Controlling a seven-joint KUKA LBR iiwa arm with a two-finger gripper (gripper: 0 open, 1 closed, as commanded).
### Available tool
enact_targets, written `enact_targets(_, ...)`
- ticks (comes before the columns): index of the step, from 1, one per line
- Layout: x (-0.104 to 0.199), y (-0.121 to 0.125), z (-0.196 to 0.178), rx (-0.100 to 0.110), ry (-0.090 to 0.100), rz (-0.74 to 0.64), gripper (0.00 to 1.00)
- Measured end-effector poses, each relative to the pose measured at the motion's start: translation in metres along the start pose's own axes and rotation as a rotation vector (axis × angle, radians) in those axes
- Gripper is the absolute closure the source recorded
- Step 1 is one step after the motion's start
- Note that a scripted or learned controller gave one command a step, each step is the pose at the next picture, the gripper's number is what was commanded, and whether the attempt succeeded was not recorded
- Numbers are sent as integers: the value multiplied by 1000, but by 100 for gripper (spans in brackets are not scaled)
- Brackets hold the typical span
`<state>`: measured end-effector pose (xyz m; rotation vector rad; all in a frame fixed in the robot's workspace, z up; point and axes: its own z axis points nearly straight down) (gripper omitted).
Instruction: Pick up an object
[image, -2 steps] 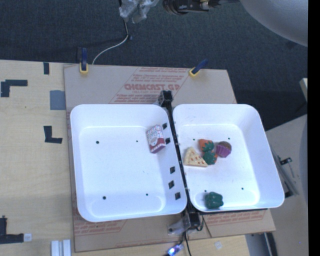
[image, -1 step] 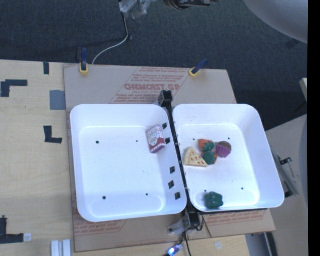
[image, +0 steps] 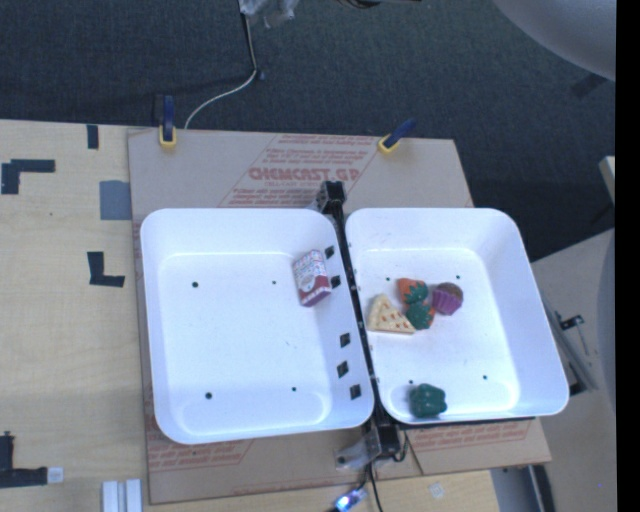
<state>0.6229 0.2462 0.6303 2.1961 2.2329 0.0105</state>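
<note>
One carton lies near the left bin's right wall.

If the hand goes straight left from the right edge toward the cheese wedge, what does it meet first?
Past the right bin's wall, probably the purple toy, before the wedge; height is unclear.

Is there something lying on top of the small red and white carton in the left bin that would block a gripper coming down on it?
Nothing visible does. The red and white carton lies alone in the left bin, near the divider, top uncovered.
</note>
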Motion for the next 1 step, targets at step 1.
enact_targets(1,1,1,-10,-11,3,1,100)
